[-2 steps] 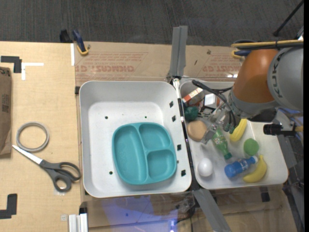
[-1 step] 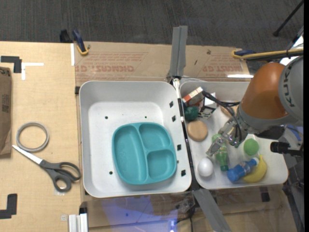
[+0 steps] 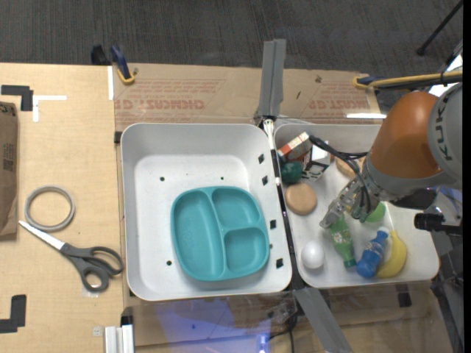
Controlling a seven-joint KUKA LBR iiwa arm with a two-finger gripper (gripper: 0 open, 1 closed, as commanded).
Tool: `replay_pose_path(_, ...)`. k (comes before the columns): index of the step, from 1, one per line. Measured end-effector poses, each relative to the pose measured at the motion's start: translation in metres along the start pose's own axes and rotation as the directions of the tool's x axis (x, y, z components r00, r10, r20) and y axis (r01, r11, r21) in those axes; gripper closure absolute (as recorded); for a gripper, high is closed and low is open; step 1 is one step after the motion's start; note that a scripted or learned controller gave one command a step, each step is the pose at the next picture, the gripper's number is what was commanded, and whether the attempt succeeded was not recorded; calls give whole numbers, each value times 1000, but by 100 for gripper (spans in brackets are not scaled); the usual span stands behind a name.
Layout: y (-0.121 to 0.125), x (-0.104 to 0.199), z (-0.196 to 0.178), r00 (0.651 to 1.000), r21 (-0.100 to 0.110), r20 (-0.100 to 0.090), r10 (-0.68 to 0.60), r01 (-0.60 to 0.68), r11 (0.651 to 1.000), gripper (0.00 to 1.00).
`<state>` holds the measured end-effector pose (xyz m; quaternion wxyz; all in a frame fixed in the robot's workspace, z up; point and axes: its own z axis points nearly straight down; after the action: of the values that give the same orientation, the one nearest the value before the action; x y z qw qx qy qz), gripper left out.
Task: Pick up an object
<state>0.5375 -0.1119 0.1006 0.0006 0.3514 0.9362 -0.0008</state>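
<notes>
Green plastic, seemingly a bottle (image 3: pixel 341 240), lies in the right bin (image 3: pixel 419 271) near the counter's front-right corner, directly beneath the gripper (image 3: pixel 344 210), lowered there to grasp it, though whether closed I cannot tell.

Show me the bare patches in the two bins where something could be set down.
Left white bin: bare floor behind the teal divided plastic plate, toward the back wall, and a strip along its left wall. Right white bin: crowded; the pincer hangs over a green bottle, beside a white egg and yellow banana.
</notes>
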Motion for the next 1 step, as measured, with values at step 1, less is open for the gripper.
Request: replay_pose_path(1,69,2,-92,996,-3,2,-90,90,996,100)
